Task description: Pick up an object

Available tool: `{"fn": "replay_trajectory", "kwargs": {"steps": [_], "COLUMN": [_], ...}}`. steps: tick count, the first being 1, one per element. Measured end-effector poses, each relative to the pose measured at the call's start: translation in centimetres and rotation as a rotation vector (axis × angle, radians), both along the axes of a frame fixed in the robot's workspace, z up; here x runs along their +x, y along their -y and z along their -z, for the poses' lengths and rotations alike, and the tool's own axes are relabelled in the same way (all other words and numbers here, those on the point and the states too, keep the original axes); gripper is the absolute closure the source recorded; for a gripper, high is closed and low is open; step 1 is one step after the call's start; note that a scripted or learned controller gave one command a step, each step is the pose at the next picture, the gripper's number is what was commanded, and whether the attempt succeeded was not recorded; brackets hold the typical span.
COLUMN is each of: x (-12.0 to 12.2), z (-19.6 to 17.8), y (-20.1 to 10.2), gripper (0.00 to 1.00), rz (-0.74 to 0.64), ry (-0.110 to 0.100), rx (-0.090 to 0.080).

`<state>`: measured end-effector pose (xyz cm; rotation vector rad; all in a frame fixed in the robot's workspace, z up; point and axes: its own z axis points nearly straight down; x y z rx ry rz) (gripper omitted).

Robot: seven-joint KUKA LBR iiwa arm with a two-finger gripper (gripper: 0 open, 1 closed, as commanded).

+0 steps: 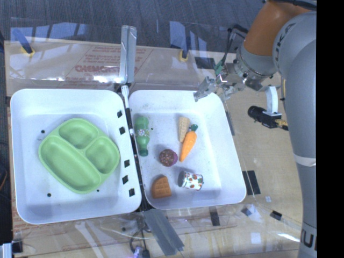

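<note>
- The arm comes in from the right, grey with the orange band up top, and its wrist hangs over the far right corner of the right bin.
- The gripper sits just above that far rim, metal fingers pointing left toward the bin; nothing is between them, but the view is too small to tell how far apart they stand.
- The left bin holds a green divided plate, three compartments, lying flat in the middle, well apart from the gripper.
- Now the right bin's toys, all candidates for picking. The carrot is the longest: orange, long axis nearly along the bin's depth, tilted a little, green top toward the far right, tip pointing near and left.
- Just beside its upper end, on the left, lies a pale cone-like piece, long axis parallel to the carrot, close enough that they look to be touching.
- A green bottle lies along the left wall, long axis running far to near.
- A small can with a printed label lies on its side near the front, axis left to right.
- A brown waffle-like piece sits at the front, left of the can.
- A dark red round item sits just off the carrot's tip.
</note>
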<state>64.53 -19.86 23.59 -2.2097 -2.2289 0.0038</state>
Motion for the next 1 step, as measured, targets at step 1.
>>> {"fn": "replay_trajectory", "kwargs": {"steps": [1], "x": [-5.47], "z": [14.41], "y": [-0.35], "gripper": [0.00], "rz": [0.097], "ry": [0.004], "rx": [-0.002]}}
